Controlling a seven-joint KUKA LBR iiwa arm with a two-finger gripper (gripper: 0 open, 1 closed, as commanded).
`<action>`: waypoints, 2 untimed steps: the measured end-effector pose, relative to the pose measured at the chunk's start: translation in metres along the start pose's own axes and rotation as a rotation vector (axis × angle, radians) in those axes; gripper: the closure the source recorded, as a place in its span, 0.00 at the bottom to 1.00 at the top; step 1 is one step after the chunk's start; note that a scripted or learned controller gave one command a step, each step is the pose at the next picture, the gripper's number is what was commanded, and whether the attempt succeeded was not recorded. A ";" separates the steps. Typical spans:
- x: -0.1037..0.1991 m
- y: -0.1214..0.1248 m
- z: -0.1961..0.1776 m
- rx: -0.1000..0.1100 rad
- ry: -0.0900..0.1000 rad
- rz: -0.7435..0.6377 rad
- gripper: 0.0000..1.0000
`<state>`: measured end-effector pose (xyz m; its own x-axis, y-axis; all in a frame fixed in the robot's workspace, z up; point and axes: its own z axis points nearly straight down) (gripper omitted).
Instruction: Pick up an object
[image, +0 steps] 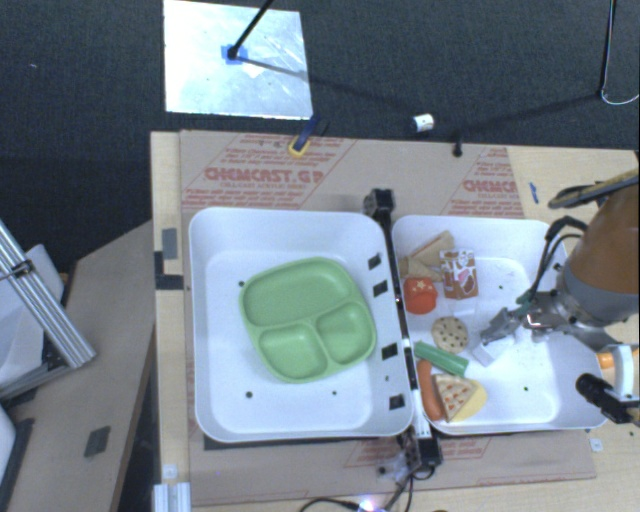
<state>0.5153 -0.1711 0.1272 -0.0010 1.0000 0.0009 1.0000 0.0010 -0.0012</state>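
Your left bin carries a green divided plate. Your right bin holds toy food along its left side: bread, carton, tomato, cookie, green stick, pizza slice, sausage. Your gripper hangs beside the cookie, fingers spread, pinching nothing.

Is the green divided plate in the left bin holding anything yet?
Empty. The green plate lies flat in the left bin, all three compartments bare; the toy food sits in the right bin.
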 end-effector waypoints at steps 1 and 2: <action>0.003 0.005 0.040 -0.012 0.002 -0.002 0.00; 0.000 0.002 0.032 -0.005 -0.001 -0.001 1.00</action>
<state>0.5170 -0.1707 0.0953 -0.0022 1.0000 -0.0004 1.0000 0.0022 0.0038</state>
